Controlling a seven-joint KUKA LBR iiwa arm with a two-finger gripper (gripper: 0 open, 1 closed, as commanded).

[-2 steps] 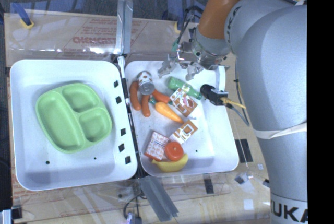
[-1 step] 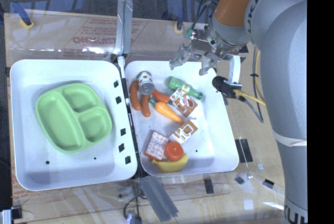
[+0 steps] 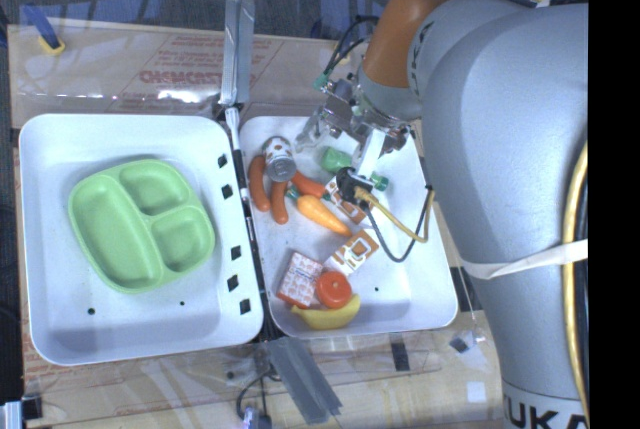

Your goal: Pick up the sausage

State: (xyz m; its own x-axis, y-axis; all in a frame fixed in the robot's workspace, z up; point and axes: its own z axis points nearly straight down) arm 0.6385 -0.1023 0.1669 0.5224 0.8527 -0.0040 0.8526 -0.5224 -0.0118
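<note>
Green plate [image 3: 140,222] in left bin [image 3: 50,317], sausage [image 3: 258,183], carrot [image 3: 322,214], can [image 3: 279,160] in right bin [image 3: 425,289]

**Bench bearing two white bins**

The bench [image 3: 120,57] has a pale brownish top with faint red print along its far edge. Two shallow white bins rest on it side by side, the left bin [image 3: 60,317] and the right bin [image 3: 425,282]. A grey bar [image 3: 237,47] lies at their seam on the far side, and a grey strip [image 3: 305,379] at the near edge
</note>
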